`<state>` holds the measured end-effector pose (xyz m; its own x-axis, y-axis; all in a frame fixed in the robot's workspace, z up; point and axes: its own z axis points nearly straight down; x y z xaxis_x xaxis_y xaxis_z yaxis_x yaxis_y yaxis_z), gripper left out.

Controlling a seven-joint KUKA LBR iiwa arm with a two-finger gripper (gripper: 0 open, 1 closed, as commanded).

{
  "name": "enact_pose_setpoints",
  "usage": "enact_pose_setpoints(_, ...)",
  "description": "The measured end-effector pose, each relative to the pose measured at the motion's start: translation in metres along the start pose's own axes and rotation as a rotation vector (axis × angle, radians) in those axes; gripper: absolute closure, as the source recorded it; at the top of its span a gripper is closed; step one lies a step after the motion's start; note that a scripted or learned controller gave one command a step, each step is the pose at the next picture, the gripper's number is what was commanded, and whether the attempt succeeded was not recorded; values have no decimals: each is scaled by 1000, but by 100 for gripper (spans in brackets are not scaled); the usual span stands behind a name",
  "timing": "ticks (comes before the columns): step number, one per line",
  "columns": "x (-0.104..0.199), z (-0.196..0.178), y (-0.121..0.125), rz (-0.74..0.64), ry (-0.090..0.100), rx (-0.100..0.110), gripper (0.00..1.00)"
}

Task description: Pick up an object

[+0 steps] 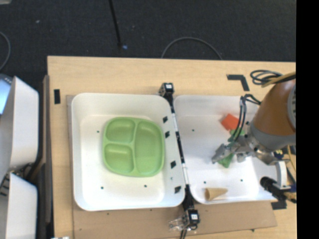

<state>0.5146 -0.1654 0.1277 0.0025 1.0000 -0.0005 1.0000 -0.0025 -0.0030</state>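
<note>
Camera view looks down on the bench [124,73], where the gripper [225,156] sits low in the right bin [199,133], at the end of the grey arm [276,118] with its orange band. Whether its fingers are spread or pressed together I cannot tell from this angle. A small green object [226,160] lies right at the fingertips, touching or just under them; whether it is actually pinched is unclear. Below the gripper, near the bin's lower wall, lies a tan cone-shaped piece [215,194]. Just above the gripper, close beside the arm's cables, sits an orange block [229,121]. Farther off, on the side away from the arm and past the divider between the bins, the left bin [84,183] holds a green sectioned plate [133,146], lying flat and well apart from the gripper
</note>
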Motion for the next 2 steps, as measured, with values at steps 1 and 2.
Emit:
enact_pose_setpoints(1,-1,-13,2,5,0,-6,100)
enact_pose_setpoints(2,-8,-68,12,-5,-2,-10,100)
